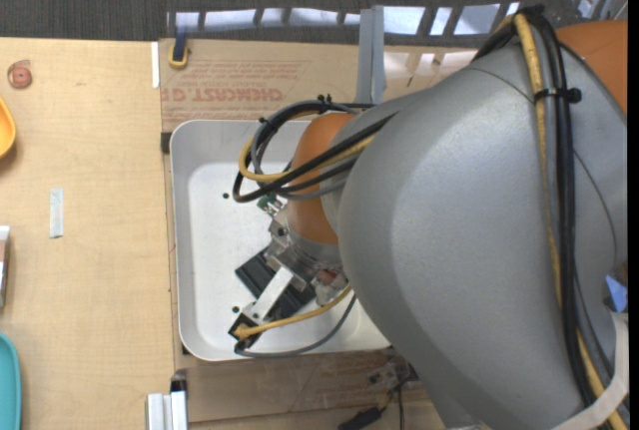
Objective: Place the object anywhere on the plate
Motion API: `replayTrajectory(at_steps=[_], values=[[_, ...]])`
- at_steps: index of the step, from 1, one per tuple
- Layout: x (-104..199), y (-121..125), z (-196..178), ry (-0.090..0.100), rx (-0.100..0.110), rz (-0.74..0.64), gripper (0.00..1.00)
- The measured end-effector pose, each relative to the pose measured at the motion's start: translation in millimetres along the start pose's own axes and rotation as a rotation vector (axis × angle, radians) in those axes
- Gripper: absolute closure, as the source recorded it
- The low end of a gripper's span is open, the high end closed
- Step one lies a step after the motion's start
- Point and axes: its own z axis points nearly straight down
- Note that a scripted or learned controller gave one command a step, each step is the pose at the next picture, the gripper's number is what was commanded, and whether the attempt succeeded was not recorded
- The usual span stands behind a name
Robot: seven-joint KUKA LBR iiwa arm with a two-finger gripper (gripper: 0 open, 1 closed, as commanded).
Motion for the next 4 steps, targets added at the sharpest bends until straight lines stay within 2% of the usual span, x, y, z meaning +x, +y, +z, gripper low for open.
replayTrajectory(at_steps=[1, 2, 3, 4], values=[[0, 0, 0, 0.000, 0.000, 0.000, 0.00], [-110, 88, -99, -0.001, 0.000, 0.440, 0.00], [-38, 130, -110, 0.000, -0.001, 0.609, 0.00], [24, 126, -158, 0.002, -0.002, 0.549, 0.00]])
